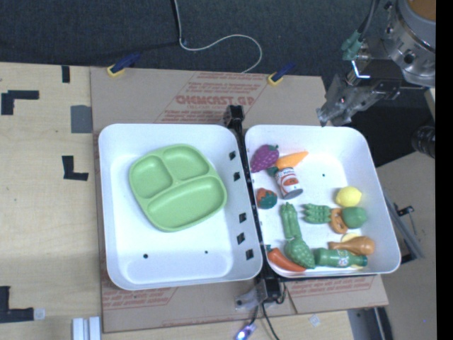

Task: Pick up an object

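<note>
Claw (pixel 331 113) of mine hangs over the far rim of the right bin (pixel 375 163), clear of everything, and I cannot tell how it is set. To pick well, I judge I should drop on something standing free: the yellow lemon (pixel 348 196) has room on its far side, while the green pieces near the front wall lie crowded. On the cardboard sheet (pixel 141 94) red print reads roughly "CHEMCAST"; the small can (pixel 288 180) has a label too small to read.
</note>
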`<state>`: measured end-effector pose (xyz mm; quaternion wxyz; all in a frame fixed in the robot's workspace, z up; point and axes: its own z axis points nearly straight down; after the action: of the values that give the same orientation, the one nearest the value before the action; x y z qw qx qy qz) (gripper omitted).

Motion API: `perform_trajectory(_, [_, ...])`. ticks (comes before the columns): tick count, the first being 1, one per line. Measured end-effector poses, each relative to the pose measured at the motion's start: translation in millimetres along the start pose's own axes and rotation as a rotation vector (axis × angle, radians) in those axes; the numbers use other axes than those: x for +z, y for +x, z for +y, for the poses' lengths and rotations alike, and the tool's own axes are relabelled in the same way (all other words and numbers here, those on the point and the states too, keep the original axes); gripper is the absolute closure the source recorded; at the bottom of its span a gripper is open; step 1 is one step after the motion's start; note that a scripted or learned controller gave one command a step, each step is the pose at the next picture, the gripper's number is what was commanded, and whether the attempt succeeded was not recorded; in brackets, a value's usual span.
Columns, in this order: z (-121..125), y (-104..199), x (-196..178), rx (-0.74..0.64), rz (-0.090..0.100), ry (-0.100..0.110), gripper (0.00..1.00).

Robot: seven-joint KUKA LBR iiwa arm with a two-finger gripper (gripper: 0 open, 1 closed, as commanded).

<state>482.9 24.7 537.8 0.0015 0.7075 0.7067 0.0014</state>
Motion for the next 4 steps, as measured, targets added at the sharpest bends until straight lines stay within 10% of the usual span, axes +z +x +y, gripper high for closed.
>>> perform_trajectory(1, [1, -97, 3, 0.007, -0.002, 0.005, 1.0])
perform_trajectory(3, [1, 50, 3, -0.009, 0.001, 0.005, 1.0])
perform_trajectory(4, [19, 34, 74, -0.001, -0.002, 0.012, 1.0])
